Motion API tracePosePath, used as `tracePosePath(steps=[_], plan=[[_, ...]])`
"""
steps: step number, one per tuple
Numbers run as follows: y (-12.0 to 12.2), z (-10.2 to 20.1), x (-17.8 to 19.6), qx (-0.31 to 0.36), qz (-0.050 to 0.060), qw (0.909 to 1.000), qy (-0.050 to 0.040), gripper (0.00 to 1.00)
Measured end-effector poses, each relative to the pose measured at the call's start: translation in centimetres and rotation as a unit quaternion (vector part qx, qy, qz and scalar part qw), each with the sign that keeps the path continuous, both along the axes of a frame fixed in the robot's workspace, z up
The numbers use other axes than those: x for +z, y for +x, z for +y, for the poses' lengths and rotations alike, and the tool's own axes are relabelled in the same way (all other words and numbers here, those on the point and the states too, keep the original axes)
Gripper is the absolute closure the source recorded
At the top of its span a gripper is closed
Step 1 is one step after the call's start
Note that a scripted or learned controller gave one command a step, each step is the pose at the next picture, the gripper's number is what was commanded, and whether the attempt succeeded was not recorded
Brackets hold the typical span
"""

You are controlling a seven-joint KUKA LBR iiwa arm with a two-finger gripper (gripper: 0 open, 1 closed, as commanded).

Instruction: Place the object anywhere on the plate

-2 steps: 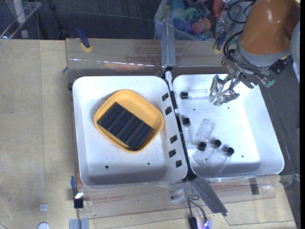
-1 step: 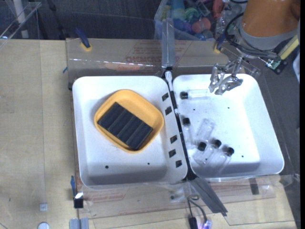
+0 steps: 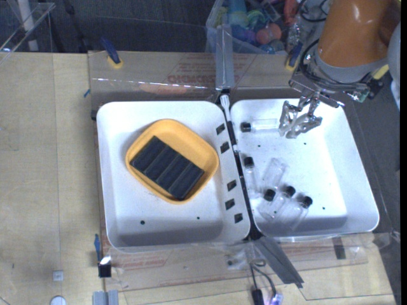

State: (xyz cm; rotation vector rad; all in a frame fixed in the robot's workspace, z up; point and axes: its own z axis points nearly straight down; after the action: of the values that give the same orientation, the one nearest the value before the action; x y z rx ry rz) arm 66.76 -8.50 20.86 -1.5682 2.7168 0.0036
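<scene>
Counter (image 3: 44, 170): light wood surface carrying two shallow white bins side by side, separated by a dark divider strip.

Left bin (image 3: 114, 221): contains a yellow plate (image 3: 143, 142), roughly square with rounded corners, set at a diagonal near the bin's centre. A dark ribbed insert (image 3: 167, 167) lies on the plate, covering most of its floor and running from 10 o'clock to 4 o'clock.

Right bin (image 3: 337, 170): holds several small clear vials with black caps. One vial (image 3: 257, 126) lies on its side at the 11 o'clock part of the bin, cap toward the divider, its clear end just beside the tool. A second vial (image 3: 249, 164) lies close to the divider at 9 o'clock. A cluster of vials (image 3: 285, 196) sits at 6 to 7 o'clock, touching or nearly touching one another; the exact count cannot be told because the clear bodies blend into the white floor. All vials are in the right bin, none on the plate.

Tool (image 3: 297, 131): positioned over the 12 o'clock part of the right bin, below the orange band of the arm (image 3: 353, 27). Its metal fingers (image 3: 289, 116) point downward and appear spread apart, with nothing seen between them. Whether the tips touch the bin floor cannot be told.

Beyond the bins at 12 o'clock, a clear tub of coloured toys (image 3: 257, 11) stands at the back of the counter.
</scene>
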Motion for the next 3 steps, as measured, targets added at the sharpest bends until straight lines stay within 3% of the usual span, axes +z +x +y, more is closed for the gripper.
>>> tracePosePath(steps=[1, 2, 3], plan=[[0.0, 1.2, -2.3, 0.121, 0.000, 0.9926, 0.0002, 1.00], [0.0, 3.4, -1.1, 0.190, -0.003, 0.9817, -0.0003, 1.00], [-0.1, 4.4, -2.1, 0.278, -0.001, 0.9606, 0.0000, 1.00]])
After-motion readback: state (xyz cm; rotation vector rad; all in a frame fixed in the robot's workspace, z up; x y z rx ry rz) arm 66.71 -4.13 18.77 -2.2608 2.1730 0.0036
